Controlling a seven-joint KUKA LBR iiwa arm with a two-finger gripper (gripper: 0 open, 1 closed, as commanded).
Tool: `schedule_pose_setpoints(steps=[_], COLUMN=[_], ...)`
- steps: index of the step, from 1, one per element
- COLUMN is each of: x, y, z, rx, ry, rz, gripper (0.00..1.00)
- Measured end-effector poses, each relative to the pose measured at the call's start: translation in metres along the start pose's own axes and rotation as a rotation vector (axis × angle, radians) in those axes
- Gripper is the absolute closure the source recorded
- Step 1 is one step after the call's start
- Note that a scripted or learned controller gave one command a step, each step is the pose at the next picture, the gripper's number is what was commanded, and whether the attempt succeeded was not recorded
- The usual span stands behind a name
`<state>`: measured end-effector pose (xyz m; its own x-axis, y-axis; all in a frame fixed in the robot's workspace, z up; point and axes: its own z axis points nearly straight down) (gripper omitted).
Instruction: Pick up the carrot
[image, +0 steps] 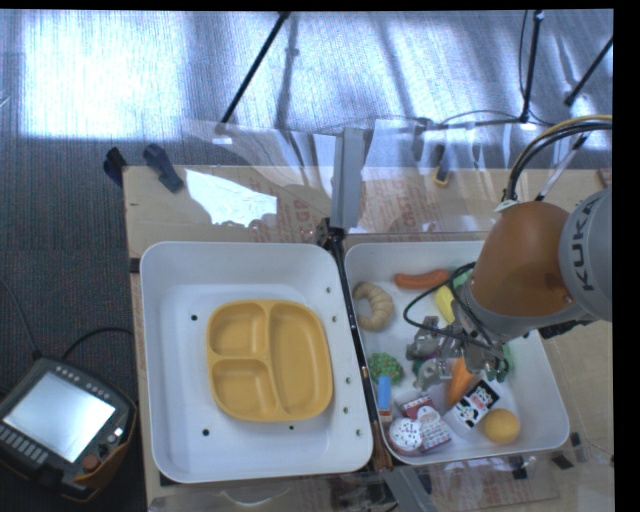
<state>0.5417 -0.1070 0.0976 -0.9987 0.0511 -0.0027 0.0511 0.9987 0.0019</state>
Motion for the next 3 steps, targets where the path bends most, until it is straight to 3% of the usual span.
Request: schedule_pose_setpoints(steps=[1, 2, 3], x=[0.064, 0.063, 0.067], y=[0.029, 0.005, 0.044], z=[-0.133, -0.254, -0.221], rx=[0.001, 0.002, -0.001], ry=[-0.008, -0.008, 0.004], rz=[0.08, 0.139, -0.266], gripper=[1.0, 1.0, 1.0])
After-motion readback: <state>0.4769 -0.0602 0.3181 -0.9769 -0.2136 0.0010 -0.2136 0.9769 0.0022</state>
